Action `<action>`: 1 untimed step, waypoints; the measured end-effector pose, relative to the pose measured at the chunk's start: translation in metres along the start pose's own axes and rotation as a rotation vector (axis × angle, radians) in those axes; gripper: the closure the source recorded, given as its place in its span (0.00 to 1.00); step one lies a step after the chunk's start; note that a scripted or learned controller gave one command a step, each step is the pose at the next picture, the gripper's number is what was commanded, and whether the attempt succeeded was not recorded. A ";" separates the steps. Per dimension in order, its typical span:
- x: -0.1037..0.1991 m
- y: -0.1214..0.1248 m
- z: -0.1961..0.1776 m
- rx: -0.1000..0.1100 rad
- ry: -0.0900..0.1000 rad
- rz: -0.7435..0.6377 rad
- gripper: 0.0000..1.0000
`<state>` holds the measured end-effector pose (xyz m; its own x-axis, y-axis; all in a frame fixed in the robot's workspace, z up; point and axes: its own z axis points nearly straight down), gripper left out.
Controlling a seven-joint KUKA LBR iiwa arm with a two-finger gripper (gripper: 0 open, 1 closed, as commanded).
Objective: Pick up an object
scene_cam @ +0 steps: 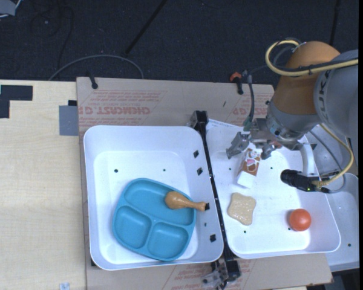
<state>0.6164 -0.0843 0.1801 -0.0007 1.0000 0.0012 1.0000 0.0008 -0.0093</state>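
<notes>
Fingers (249,145) spread above one carton (250,167); one tomato (299,220), one toast (241,208).

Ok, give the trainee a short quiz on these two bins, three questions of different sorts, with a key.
1. True or false: the chicken drumstick lies on the blue divided plate in the left bin.
2. Multiple choice: which item lies nearest the right bin's front right corner? A) the slice of toast B) the red tomato C) the small carton
3. Fill in: the hand is above the ____ in the right bin.

Key: 1 true; 2 B; 3 small carton
</notes>
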 end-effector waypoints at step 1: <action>0.002 -0.008 0.059 -0.006 -0.002 0.000 0.00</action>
<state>0.6081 -0.0825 0.1210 -0.0004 1.0000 -0.0007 1.0000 0.0004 -0.0035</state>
